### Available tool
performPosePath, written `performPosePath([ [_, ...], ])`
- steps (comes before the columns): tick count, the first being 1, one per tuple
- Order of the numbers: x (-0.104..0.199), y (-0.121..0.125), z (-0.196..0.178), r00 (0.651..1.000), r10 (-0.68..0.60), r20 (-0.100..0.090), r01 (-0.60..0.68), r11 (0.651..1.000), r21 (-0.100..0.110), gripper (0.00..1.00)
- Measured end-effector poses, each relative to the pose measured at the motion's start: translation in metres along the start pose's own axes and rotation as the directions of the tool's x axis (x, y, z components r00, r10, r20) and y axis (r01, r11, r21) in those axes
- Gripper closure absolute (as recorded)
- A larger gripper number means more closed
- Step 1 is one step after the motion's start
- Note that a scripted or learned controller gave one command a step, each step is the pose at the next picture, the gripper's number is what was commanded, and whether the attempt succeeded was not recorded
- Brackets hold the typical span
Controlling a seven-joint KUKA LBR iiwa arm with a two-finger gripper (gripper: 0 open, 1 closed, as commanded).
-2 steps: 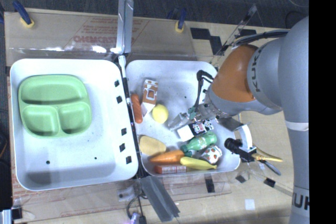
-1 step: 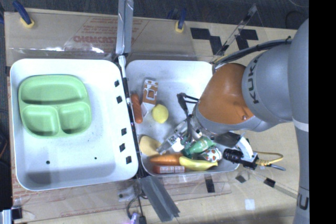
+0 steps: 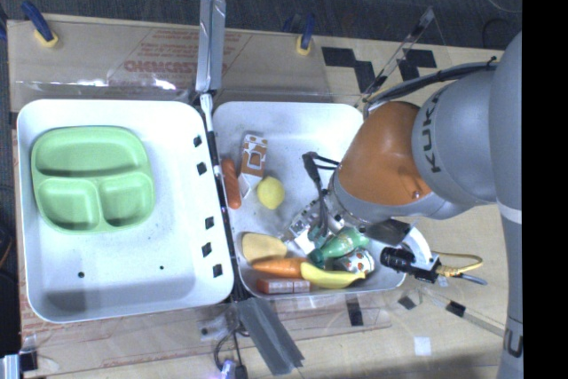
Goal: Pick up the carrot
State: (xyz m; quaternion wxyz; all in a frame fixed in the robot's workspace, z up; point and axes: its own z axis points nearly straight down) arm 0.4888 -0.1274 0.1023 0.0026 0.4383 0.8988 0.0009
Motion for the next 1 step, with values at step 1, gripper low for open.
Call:
performPosePath([
  [1, 0.0001, 0.0001, 0.0000, 1.000, 0.000, 0.000, 0.000, 1.000, 0.000, 0.00],
])
